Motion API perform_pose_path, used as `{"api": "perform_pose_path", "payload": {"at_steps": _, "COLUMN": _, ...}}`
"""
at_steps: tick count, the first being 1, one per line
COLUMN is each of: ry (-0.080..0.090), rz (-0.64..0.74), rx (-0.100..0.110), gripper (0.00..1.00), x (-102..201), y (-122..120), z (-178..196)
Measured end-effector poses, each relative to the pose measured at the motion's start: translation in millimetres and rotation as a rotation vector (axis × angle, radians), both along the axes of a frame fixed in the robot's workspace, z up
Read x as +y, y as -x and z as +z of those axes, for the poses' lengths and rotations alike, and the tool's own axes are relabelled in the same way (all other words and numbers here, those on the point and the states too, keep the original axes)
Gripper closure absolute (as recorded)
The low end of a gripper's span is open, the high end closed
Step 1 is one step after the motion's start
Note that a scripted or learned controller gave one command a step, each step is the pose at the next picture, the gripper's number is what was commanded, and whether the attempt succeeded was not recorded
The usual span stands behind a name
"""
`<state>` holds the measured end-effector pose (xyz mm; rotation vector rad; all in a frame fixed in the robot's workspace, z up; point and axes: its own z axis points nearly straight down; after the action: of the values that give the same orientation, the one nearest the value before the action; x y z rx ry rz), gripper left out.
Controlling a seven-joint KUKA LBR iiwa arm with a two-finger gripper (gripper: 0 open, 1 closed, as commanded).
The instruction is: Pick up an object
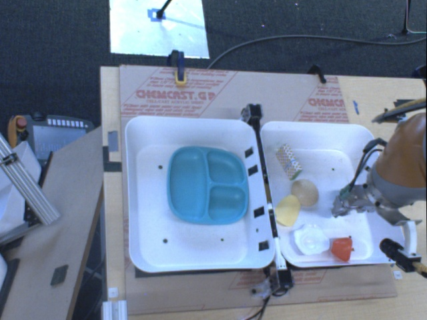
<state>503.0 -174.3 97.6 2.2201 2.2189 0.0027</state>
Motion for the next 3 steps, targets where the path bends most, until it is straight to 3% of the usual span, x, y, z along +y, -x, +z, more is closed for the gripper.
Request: {"api": "perform_pose_path", "payload": {"at_steps": 3, "ry": 0.002, "rz": 0.005, "rx": -0.004, "gripper": 1.00, "x": -20, "y": -13, "z": 173}}
